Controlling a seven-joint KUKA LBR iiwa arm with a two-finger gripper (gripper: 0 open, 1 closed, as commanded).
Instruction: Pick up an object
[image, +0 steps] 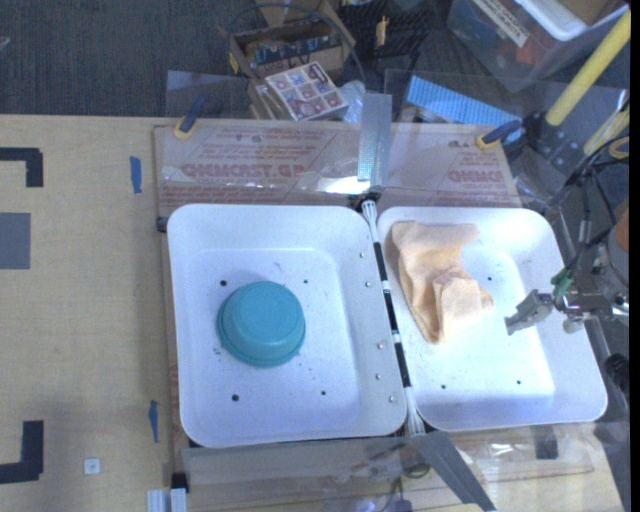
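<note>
We see a teal bowl (262, 323) upside down in the left bin (190, 240), a crumpled tan cloth (440, 277) in the right bin (560, 390), and the gripper (527, 312) near the cloth.

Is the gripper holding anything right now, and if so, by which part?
Nothing is held. The gripper hangs over the right bin, just right of the yellow cloth, apart from it.
</note>
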